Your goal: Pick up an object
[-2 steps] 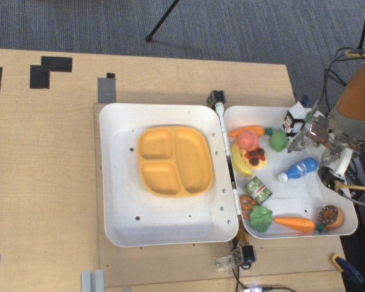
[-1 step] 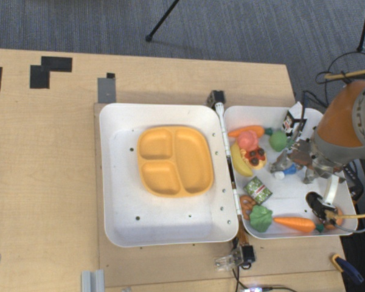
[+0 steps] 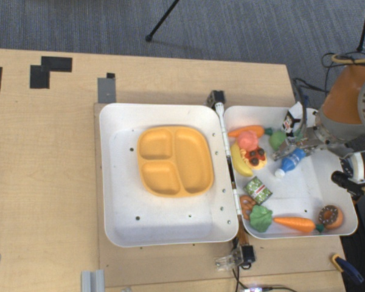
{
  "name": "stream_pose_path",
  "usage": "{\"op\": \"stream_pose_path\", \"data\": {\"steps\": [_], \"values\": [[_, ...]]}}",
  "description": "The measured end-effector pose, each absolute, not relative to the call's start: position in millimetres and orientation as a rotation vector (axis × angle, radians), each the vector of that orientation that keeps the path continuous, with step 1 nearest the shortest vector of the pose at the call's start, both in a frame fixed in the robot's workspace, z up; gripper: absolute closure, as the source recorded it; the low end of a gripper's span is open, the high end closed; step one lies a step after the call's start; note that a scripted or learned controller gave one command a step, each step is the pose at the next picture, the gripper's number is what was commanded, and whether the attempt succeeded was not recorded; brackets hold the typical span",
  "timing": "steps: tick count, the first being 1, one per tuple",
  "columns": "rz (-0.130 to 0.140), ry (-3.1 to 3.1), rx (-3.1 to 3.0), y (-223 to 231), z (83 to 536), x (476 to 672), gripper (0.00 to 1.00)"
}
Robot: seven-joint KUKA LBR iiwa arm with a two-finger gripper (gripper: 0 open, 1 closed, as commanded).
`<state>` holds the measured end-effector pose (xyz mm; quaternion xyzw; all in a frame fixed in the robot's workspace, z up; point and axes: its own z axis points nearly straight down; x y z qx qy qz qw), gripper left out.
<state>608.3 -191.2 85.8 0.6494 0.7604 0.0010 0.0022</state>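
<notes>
Toys crowd the right bin [image 3: 328,187]: a blue bottle [image 3: 290,161] lies near its middle, pink toy [image 3: 248,140] and banana [image 3: 239,162] to the bottle's left, carrot [image 3: 295,224] below it. The end effector [image 3: 304,140] hangs just above the bottle; whether it grips anything cannot be told. An orange tray [image 3: 173,161] sits in the left bin [image 3: 118,181].

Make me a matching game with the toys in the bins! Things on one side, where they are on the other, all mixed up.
Things:
1. yellow tray
2. blue bottle
3. carrot
4. donut

Places:
A. right bin's near right corner
B. along the right bin's near edge
C. middle of the left bin
D. middle of the right bin, beside the gripper

Pairs: 1-C, 2-D, 3-B, 4-A
</notes>
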Motion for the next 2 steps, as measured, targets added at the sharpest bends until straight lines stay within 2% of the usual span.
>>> {"op": "stream_pose_path", "data": {"steps": [1, 2], "values": [[0.008, 2.383, 2.033, -190, 98, 610.3, 1.00], [0.004, 2.166, 2.271, -156, 180, 647.7, 1.00]]}}
